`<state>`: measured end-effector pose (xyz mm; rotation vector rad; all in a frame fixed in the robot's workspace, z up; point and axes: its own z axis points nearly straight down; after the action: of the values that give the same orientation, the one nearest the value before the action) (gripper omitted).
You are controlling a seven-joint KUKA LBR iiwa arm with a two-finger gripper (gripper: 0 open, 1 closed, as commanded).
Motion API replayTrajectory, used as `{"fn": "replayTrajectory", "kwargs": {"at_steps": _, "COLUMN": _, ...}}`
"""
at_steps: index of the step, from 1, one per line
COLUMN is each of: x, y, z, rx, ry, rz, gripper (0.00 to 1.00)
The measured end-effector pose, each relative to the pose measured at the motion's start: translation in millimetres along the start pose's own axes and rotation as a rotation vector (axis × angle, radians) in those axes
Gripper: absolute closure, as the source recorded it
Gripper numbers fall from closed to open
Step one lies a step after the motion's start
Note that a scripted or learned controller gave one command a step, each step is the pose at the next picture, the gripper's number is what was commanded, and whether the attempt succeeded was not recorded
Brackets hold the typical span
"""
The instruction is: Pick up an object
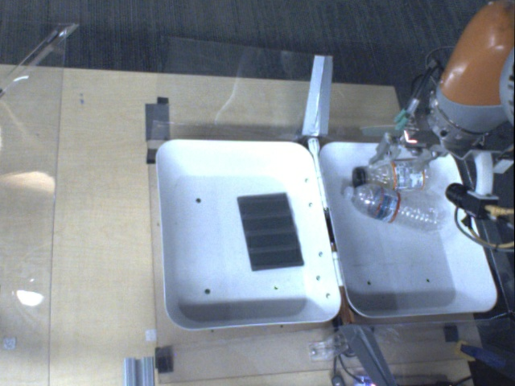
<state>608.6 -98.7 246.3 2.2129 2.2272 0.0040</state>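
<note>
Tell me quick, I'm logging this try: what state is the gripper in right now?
Gripper: low in the right bin, right at the clear plastic bottle; whether it grips the bottle cannot be told.

Grey arm with a bulbous orange band (black cables alongside), metallic wrist hardware.

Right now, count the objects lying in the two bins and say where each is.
2. A dark ribbed block lies near the middle of the left bin. A clear plastic bottle lies on its side in the right bin, under the gripper, which may hide something.
</note>
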Motion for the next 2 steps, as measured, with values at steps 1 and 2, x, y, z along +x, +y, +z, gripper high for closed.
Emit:
{"fn": "replayTrajectory", "kwargs": {"at_steps": 1, "x": -30, "y": 18, "z": 159, "rx": 0.009, "ry": 0.000, "rz": 0.030, "gripper": 0.00}}
{"fn": "replayTrajectory", "kwargs": {"at_steps": 2, "x": -31, "y": 62, "z": 25, "rx": -0.006, "ry": -0.001, "rz": 0.172, "gripper": 0.00}}
